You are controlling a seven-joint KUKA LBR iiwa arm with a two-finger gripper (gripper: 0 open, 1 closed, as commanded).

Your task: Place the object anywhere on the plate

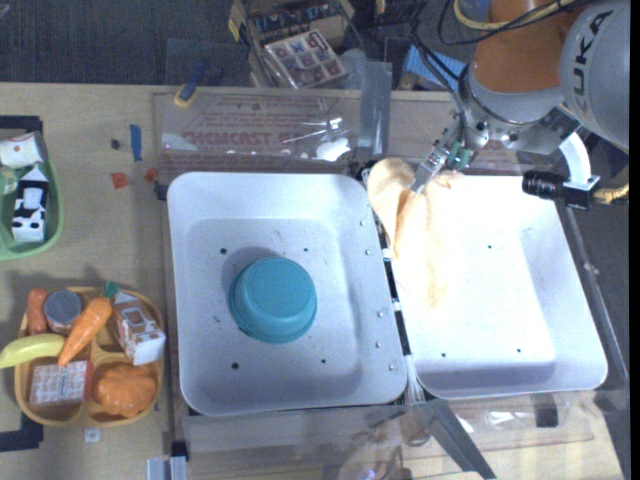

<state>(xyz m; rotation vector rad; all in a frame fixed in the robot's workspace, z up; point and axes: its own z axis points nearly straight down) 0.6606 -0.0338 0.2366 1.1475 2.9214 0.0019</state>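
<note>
A round blue plate (273, 299) sits in the middle of the left bin (200, 208). A flat, floppy tan object (393, 190) hangs over the top-left corner of the right bin (520, 268), overlapping the rim between the two bins. My gripper (428, 175) reaches down from the upper right and is shut on the object's right edge. The object's lower part trails down toward the bin floor. Plate and object are well apart, with the plate down and to the left.
A tan smear (432, 268) marks the right bin's floor. Left of the bins are a yellow tray of toy food (85, 353) and a green bowl (28, 208). A clear plastic sheet (260, 133) lies behind the left bin.
</note>
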